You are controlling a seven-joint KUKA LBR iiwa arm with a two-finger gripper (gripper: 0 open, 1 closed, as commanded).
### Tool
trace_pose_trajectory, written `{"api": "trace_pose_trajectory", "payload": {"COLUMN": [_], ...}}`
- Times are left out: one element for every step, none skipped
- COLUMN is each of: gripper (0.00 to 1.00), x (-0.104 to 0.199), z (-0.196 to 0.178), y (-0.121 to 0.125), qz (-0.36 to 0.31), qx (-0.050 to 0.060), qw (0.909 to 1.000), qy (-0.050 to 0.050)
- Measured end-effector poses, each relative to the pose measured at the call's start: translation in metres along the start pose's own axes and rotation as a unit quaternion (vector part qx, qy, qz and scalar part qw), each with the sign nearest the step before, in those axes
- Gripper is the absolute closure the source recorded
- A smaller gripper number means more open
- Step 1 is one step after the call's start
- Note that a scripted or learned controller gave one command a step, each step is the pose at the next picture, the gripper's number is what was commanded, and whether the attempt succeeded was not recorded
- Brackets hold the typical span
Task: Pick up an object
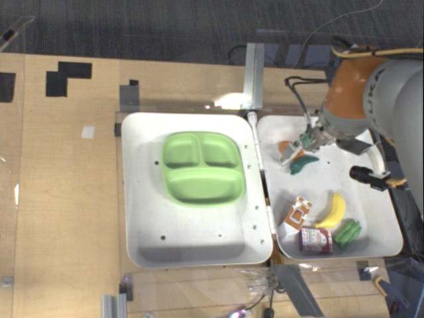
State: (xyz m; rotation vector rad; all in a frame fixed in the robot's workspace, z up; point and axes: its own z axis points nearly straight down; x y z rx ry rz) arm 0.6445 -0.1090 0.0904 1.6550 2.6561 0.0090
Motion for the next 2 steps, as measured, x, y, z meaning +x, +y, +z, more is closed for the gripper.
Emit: {"api": "trace_pose_trajectory", "payload": {"gripper": [1.0, 1.0], "x": [0.0, 0.043], "z": [-0.014, -0.097], "y": [0.004, 0.052], "qz": [-0.003, 0.034], "qx": [-0.004, 0.002], "qw": [1.0, 0.9994], "qy": [-0.002, 0.001]}}
